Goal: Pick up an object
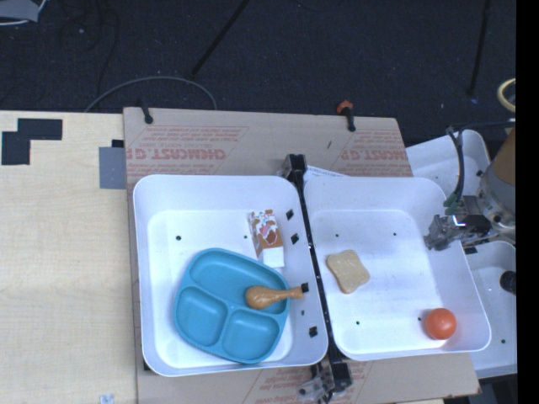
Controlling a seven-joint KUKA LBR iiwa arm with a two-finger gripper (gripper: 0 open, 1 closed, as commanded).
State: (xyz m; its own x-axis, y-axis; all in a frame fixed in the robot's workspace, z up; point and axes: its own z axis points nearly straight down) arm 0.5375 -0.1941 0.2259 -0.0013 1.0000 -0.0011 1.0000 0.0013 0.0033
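In the right bin (370, 194) lie a tan slice of bread (348, 271) near the left wall and an orange-red ball (439, 323) in the near right corner. The left bin (160, 194) holds a blue divided plate (221, 305) with a wooden spoon-like piece (271, 295) resting on its right edge, and a small printed packet (266, 232) behind the plate. My gripper (447, 232) hangs at the right bin's right rim, above the ball and well right of the bread, with nothing seen in it.
A black divider (306, 251) runs between the two bins. Cardboard (253, 146) lies under the bins, with a wooden bench top (59, 259) to the left. White fixtures (497, 268) stand to the right of the right bin.
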